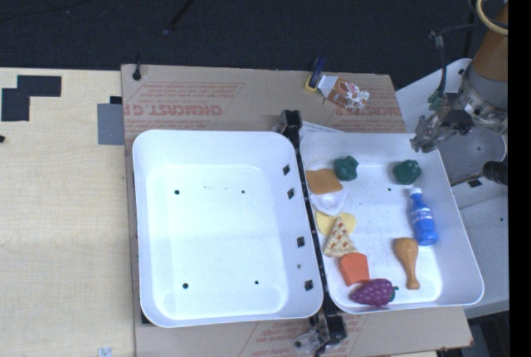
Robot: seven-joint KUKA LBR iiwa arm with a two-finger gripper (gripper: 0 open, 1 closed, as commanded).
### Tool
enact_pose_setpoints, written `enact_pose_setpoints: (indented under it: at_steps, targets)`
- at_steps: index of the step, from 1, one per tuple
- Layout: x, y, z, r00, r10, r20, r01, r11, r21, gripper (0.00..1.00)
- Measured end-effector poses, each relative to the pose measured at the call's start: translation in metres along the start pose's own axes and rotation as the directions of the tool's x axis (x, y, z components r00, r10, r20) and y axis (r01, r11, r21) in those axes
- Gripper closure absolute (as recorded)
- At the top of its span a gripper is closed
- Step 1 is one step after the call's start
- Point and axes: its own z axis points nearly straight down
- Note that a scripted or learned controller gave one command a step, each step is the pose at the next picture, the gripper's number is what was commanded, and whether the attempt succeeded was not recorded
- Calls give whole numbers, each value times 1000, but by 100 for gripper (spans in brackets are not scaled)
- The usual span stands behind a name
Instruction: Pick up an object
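Two shallow white bins sit side by side on a cardboard sheet (249,98) at the centre of the frame. The left bin (149,181) shows bare white floor. The right bin (465,264) holds small toy foods: two dark green lumps (346,168) (406,172) near the top, an orange block (323,181), a pizza slice (338,237), a red-orange piece (354,268), purple grapes (372,291) at the bottom, a tan drumstick (407,260), and a blue bottle (422,217) lying along the right side. The gripper (425,135) hangs at the upper right, above the right bin's top corner, holding nothing.
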Motion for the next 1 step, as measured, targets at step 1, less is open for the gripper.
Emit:
enact_pose_setpoints:
  at_steps: [1]
  targets:
    - [0,0,-20,1000,-1,-1,1,1000,0,100]
